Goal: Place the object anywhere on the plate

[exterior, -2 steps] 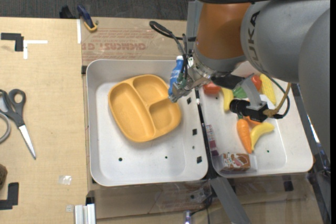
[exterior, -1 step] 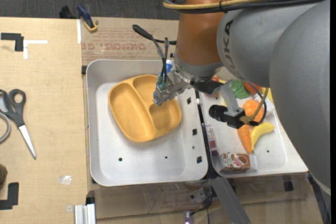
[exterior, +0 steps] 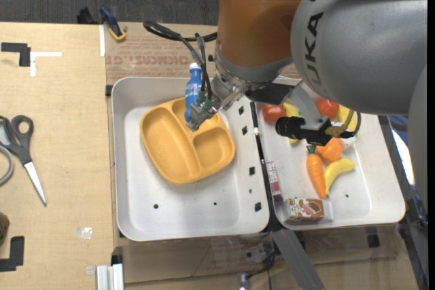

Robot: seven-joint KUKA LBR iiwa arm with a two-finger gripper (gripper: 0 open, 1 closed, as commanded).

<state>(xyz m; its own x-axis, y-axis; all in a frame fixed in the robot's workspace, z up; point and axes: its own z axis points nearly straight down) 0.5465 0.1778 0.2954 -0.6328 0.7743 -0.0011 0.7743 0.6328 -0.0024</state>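
Camera view: the jaws point(exterior: 198, 112) pinch a small blue water bottle point(exterior: 195, 88), upright, above the far rim of the yellow divided plate point(exterior: 187, 146) in the left bin point(exterior: 177, 214). It looks light, stiff and slippery; gripping mid-body seems safest. The wrist hides the fingertips' contact and the bottle's base.

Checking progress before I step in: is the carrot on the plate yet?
No. The carrot lies in the right bin beside a banana, while the plate sits in the left bin.
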